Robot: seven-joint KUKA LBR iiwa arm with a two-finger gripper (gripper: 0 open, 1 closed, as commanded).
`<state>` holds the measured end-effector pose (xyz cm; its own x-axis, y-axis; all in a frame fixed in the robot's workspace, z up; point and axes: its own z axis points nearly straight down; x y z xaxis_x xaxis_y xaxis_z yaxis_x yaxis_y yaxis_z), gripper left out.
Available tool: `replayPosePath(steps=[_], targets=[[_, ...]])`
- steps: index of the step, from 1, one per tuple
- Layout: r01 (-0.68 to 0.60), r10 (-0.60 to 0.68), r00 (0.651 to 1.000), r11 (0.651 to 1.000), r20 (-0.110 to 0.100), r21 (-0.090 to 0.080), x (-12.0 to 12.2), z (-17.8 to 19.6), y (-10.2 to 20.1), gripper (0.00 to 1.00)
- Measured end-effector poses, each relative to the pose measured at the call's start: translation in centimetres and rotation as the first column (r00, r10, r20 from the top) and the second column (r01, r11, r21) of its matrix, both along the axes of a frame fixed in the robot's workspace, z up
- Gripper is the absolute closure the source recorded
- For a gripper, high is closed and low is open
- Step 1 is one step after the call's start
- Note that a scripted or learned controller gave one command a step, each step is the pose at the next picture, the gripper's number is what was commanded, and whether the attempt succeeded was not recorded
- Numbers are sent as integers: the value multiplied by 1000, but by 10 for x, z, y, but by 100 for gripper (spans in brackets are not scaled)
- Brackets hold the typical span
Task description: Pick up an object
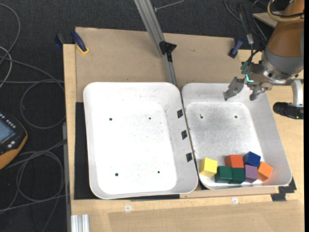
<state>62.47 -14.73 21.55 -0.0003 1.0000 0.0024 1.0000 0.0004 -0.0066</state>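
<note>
1. Looks like a robotics lab or test cell, not a home or shop.
2. Plain plywood bench on dark carpet, with blue clamps gripping its back edge.
3. Loose black cables trailing over the floor at left, beside a handheld control pendant with a lit screen.
4. Slanted aluminium strut rising from the bench between two shallow white bins.
5. Industrial arm, grey and orange, reaching in from the right.

The blocks lie clustered in the near corner of the right bin; the left bin lies beside it.
</note>
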Motion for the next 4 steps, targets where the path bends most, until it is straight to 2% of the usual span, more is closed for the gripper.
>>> replayPosePath(steps=[1,3,4], targets=[[-1,1,1000,1000,4,-1,1,3,0,0],[0,0,1000,1000,0,-1,-10,-87,5,0],[0,0,1000,1000,1,-1,-11,-118,6,0]])
